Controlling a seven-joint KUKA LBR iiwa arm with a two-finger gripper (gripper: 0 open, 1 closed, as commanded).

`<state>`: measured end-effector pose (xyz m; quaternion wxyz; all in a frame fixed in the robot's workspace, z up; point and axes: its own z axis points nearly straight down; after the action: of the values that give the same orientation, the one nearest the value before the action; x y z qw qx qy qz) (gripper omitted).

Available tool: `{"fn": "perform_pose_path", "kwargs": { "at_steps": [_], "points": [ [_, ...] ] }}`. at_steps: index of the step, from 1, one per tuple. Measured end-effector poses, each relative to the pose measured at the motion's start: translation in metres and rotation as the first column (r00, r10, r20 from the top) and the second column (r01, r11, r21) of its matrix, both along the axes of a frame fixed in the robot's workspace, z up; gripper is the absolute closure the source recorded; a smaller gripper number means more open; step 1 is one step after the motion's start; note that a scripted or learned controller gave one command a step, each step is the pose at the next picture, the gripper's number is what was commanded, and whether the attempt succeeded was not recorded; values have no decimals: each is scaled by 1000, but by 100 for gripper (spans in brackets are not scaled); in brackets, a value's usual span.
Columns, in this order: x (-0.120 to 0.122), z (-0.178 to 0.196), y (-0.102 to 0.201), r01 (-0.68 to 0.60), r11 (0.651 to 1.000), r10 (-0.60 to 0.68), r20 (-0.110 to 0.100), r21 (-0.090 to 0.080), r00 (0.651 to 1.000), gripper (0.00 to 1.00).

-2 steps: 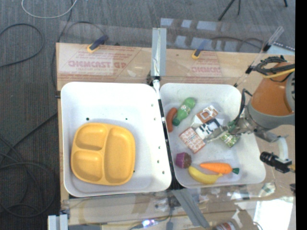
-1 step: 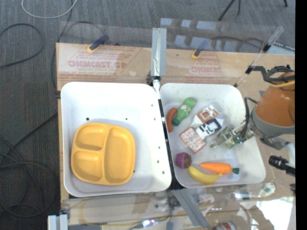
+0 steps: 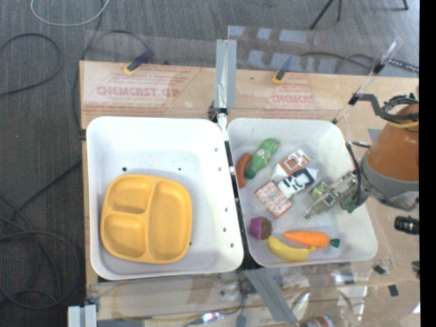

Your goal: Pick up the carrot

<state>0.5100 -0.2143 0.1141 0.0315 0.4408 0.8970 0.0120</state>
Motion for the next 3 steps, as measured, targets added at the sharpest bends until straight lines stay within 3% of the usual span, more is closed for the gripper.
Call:
{"fn": "perform_pose_path", "kwargs": {
  "at_steps": [1, 2, 3],
  "points": [
    [-6, -1, -2, -433, 900, 433, -19, -50, 901, 0],
    [42, 37, 26, -373, 928, 372, -66, 10, 926, 0],
    [-14, -23, 3, -332, 943, 331, -62, 6, 941, 0]
  ]
}}
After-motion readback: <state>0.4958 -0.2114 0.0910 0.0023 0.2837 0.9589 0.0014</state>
